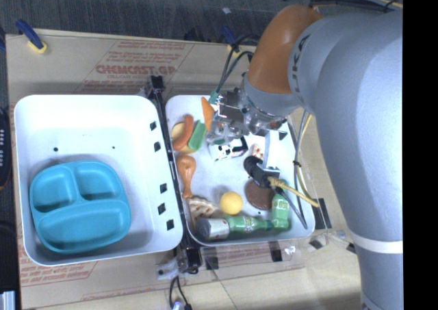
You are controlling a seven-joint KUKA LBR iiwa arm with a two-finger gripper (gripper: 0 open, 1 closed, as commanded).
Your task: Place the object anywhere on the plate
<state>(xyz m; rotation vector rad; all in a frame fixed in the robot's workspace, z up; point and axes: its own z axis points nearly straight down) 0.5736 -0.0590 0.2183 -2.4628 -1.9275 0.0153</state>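
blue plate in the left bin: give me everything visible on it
The blue plate is a light blue, rounded-square tray that looks like plastic, divided by raised ridges into three compartments: two smaller at the far side, one wide in front. It lies flat and upright in the near-left part of the left bin, with nothing on it.

One camera hangs fixed above the desk and looks down at a slant. It sits near enough that both bins fill most of the view: the left bin with the plate, and the right bin just beside it. Dark floor shows along the top edge. The arm comes in from the right, looming large because it stands closest to the lens.
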